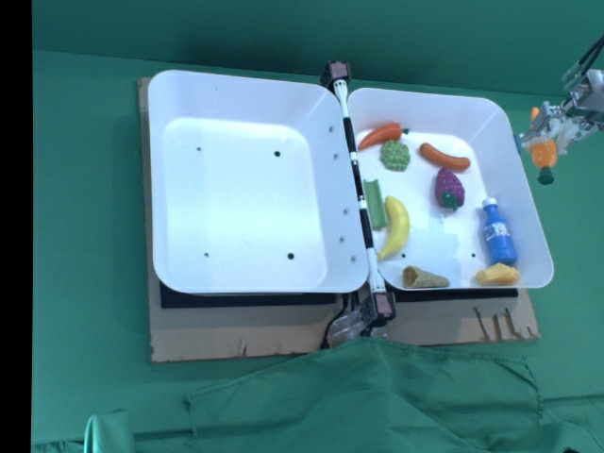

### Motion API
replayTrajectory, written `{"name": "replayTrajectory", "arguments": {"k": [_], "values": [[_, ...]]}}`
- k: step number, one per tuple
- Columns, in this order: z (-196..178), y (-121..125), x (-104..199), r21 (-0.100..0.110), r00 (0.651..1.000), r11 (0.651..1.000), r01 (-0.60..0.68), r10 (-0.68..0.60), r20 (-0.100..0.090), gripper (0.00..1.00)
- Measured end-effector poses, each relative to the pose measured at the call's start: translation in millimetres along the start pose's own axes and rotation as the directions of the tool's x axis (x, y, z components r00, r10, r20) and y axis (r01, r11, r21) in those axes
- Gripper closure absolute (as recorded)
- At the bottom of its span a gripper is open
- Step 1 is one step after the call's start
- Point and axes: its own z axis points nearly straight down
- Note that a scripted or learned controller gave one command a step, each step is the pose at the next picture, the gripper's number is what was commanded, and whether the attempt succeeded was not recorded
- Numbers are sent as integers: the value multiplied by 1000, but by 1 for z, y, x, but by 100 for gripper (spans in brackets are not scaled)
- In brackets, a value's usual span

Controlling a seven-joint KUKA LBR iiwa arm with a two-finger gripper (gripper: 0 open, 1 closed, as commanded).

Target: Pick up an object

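Tool (545, 155) holds small orange object (544, 152)

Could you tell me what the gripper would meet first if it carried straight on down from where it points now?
Probably the green bench cover right of the right bin, not the bin; depth is unclear. The gripper points down.

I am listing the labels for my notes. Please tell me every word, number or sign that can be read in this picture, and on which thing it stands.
No text can be read in this picture.
blue bottle: it has a pale patch that may be a label, but it is too small and blurred to read.
The other toys in the right bin show no print.
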Motion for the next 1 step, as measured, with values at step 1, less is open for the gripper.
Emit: {"name": "replayTrajectory", "arguments": {"k": [1], "values": [[-9,2,0,-2,1000,1000,0,0,1,100]]}}
